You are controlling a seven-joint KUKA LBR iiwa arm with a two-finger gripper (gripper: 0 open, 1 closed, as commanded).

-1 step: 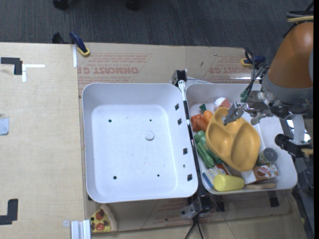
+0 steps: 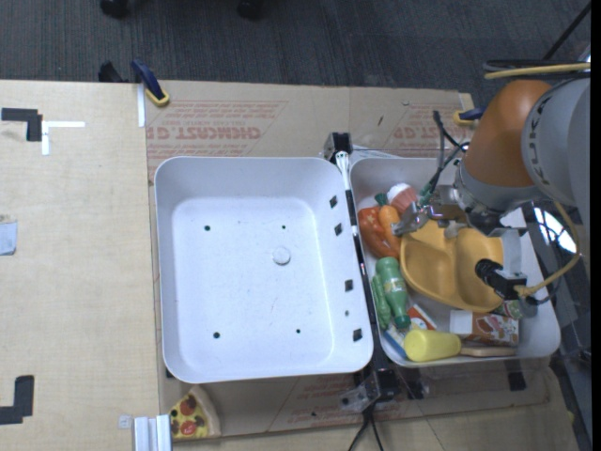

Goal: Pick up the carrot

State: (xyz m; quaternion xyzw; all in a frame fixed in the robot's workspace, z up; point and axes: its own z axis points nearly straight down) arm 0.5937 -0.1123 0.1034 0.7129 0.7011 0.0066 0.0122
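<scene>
Overhead, the grey arm (image 2: pixel 554 130) with its orange band reached in from the right and hung over the right bin (image 2: pixel 540 341). Its gripper (image 2: pixel 420 216) sat low near the bin's upper left part, just beside the carrot (image 2: pixel 389 217), which lay against the orange bell pepper (image 2: pixel 374 233) by the bin's left wall. Whether the fingers were apart or together could not be told, for they were small and lost against the clutter, and nothing could be seen held between them. A pinkish round item (image 2: pixel 402 195) rested just above the carrot. A yellow bowl-like thing (image 2: pixel 451 266) filled the bin's middle, with a green bottle (image 2: pixel 391 294) to its left and a yellow cup (image 2: pixel 431 345) lying near the bottom edge. The left bin (image 2: pixel 178 280) stood beside it on the counter (image 2: pixel 70 280). A toy pizza slice (image 2: pixel 191 419) lay on the cardboard below it.
</scene>
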